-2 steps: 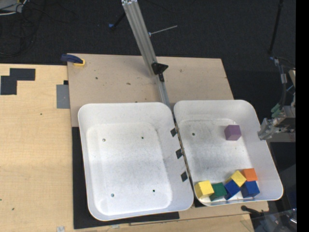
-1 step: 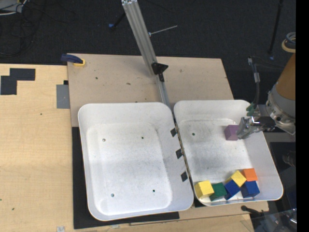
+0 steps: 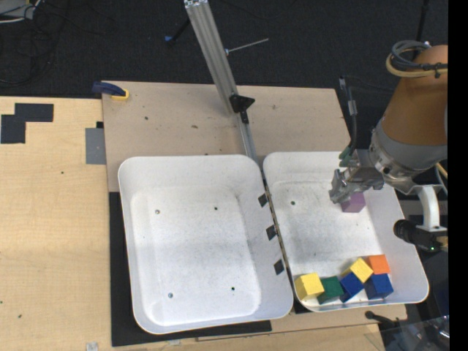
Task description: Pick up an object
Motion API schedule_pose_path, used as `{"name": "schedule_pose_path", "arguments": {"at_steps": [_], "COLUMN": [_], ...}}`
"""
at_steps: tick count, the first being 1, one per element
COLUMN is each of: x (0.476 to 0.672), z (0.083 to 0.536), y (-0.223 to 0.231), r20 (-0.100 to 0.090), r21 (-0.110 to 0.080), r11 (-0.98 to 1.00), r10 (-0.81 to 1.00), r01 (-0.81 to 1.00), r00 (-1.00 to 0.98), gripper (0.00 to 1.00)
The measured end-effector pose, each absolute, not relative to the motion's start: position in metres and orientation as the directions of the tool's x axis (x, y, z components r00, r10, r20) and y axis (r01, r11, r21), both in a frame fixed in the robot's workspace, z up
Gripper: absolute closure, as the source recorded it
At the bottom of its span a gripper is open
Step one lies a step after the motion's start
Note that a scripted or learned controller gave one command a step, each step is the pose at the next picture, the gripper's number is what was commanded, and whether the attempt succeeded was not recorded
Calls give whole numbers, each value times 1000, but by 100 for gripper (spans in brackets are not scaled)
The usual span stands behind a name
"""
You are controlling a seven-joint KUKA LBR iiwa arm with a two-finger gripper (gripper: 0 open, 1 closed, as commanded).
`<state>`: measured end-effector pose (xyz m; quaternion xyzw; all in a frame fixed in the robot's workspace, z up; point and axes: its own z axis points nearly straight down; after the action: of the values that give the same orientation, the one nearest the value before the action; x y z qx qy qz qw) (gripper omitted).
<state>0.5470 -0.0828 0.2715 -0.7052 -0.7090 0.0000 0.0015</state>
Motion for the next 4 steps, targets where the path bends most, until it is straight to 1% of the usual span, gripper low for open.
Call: {"name": "schedule_pose_path", "arguments": {"at_steps": [1,2,3,4], "x": [568,579,607,630], "z": [266,254,247,232], "y": [-27,14,53,95], "r20": [2,1,0,0], "r21": [-2,-3,-2,-2], "r11": [5,3,3,2], "r10": [1000,1000,1000,1000], "r01": [1000,1000,1000,1000], "r00": [-5,-3,-3,-2], "gripper": [100,100,100,100]}}
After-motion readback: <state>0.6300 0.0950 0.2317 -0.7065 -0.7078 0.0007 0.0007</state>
